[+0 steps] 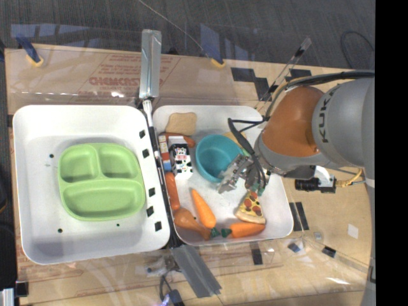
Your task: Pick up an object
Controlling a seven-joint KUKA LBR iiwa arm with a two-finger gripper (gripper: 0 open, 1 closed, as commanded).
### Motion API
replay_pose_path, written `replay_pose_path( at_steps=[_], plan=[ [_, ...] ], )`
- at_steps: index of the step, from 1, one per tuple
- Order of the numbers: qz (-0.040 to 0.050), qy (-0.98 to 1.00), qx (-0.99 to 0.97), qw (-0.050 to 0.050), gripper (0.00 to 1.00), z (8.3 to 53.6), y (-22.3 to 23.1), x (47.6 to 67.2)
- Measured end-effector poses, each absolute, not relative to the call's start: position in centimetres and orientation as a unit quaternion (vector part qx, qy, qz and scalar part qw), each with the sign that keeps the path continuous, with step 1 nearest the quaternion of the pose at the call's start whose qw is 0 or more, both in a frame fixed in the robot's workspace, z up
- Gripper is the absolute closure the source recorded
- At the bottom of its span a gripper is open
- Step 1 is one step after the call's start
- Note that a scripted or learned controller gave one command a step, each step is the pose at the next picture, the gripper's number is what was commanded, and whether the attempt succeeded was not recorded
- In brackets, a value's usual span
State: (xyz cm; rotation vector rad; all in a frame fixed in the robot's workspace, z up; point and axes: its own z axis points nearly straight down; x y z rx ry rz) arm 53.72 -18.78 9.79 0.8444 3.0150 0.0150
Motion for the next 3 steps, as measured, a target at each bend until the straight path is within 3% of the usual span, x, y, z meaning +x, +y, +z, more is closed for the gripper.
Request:
replay_pose_path(
  at_steps=[1, 2, 3],
  plan=[
    [0.0023, 0.905, 0.426, 0.007, 1.0, 9.8, -19.0, 58.7],
    [0.0015, 0.877, 0.48, 0.002, 1.0, 16.7, -11.2, 60.7],
    [0.0025, 0.898, 0.44, 0.009, 1.0, 10.2, -17.4, 57.2]
  ],
)
